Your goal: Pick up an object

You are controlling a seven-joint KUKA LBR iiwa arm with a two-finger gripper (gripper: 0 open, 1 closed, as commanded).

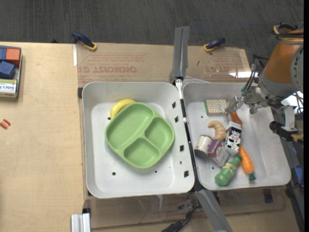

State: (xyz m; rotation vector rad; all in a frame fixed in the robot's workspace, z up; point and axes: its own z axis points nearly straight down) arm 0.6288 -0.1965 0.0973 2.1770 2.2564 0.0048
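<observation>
My gripper (242,108) hangs over the back of the right bin (273,175), open, with nothing seen between its fingers. Just below it is the red cap of a black-and-white carton (233,139). Around the carton lie a tan croissant-shaped toy (217,128), a small can (203,143), a grey crumpled piece (222,156), a green bottle (227,171) and an orange carrot (246,162). A patterned card (216,105) rests near the bin's back wall.
The left bin (91,144) holds a green divided plate (140,134) with a yellow object (120,106) partly under its back edge. A metal post (180,52) stands between the bins. A box of blue and red blocks (9,71) sits far left.
</observation>
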